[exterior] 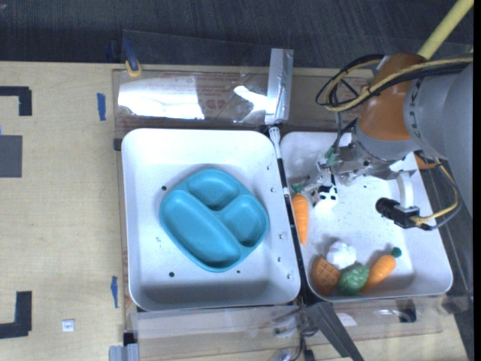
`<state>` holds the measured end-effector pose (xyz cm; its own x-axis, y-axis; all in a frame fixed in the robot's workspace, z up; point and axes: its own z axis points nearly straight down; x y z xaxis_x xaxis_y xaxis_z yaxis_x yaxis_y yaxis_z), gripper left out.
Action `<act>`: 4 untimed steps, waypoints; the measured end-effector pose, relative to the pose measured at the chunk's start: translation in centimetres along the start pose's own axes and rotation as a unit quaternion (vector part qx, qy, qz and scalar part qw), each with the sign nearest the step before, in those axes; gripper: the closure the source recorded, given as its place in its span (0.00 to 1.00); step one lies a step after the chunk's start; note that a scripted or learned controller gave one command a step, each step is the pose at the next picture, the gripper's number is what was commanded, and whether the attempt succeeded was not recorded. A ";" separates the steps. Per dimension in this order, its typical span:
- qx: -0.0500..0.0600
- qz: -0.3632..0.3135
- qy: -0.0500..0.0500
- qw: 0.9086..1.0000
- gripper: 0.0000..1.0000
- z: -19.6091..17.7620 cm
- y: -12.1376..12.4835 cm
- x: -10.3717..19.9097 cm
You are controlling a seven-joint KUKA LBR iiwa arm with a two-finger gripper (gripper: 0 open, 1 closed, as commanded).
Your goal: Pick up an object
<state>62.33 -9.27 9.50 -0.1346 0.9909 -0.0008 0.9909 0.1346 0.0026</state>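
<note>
Grey arm (440, 115) with its orange band (387, 107) comes in from the right, wrist bent down into the right bin (432, 277). The claw (331, 173) sits low near that bin's left wall, right by a small black-and-white toy (325, 194); can't tell its state from this angle. An orange carrot (301, 215) lies just below. More toy food is bunched at the bin's front. The left bin (143, 156) holds a blue divided plate (214, 218).

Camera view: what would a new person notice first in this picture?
First, the big blue divided plate lying in the left bin. Next, the grey arm with its orange band reaching into the right bin, where a carrot lies by the left wall and small toy foods cluster near the front.
</note>
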 end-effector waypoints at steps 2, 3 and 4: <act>-0.001 -0.004 0.001 1.000 1.00 -9.2 -4.1 6.0; 0.002 -0.003 0.001 1.000 0.00 -9.0 -4.3 5.8; -0.001 0.060 -0.001 0.998 0.00 -14.8 -5.6 -2.5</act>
<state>57.09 -12.53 24.24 -0.0146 0.9999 -0.0028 0.9999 0.0146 0.0040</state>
